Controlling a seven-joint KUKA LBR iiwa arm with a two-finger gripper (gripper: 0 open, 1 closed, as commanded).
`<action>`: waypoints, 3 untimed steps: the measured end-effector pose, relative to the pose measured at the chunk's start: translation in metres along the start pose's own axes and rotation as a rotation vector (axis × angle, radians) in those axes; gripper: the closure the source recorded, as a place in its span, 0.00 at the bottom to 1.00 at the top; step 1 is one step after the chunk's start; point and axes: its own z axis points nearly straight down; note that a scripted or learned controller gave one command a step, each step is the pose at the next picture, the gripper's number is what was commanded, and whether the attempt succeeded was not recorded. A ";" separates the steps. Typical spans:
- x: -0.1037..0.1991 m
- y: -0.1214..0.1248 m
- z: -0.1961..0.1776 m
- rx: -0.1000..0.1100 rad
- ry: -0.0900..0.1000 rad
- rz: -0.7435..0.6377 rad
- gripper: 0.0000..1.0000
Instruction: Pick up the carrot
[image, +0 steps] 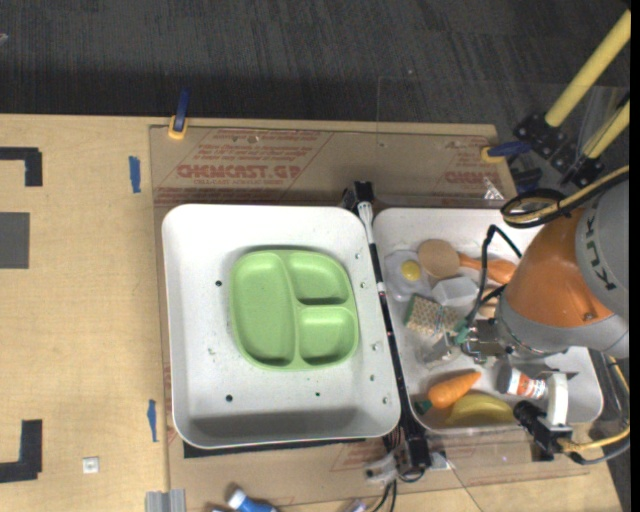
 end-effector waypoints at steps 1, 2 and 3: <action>-0.001 -0.001 0.000 0.004 0.002 -0.153 0.00; -0.005 -0.001 -0.001 0.004 0.004 -0.430 0.00; -0.007 0.005 -0.012 -0.016 -0.011 -0.429 1.00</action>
